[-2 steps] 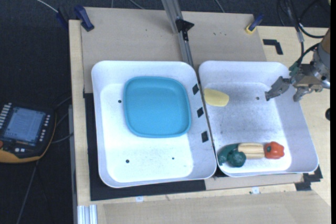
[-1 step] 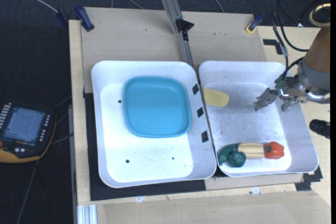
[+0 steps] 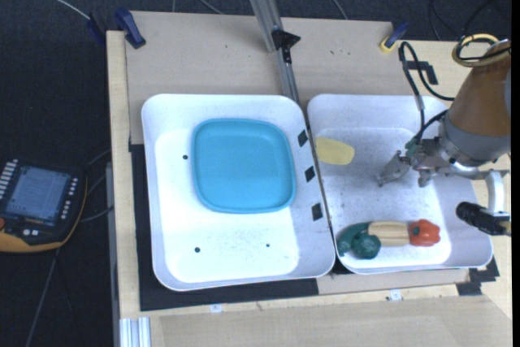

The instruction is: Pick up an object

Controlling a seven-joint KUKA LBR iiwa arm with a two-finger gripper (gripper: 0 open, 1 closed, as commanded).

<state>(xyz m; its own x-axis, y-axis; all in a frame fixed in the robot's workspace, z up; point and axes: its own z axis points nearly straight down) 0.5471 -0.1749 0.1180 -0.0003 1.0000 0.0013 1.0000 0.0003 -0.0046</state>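
Claw (image 3: 404,169) hangs low inside the right bin (image 3: 357,118), its two fingers spread apart with nothing between them. Nearest that bin's front wall lie a green vegetable (image 3: 358,242), a tan block (image 3: 388,233) and a red tomato-like toy (image 3: 424,232) in a row, with a yellow piece (image 3: 335,150) near the bin's left wall. Beside that bin, the left bin (image 3: 162,175) holds a blue square plate (image 3: 243,165).

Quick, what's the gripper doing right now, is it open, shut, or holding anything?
Gripper: open, holding nothing, above the bare floor of the right white bin.
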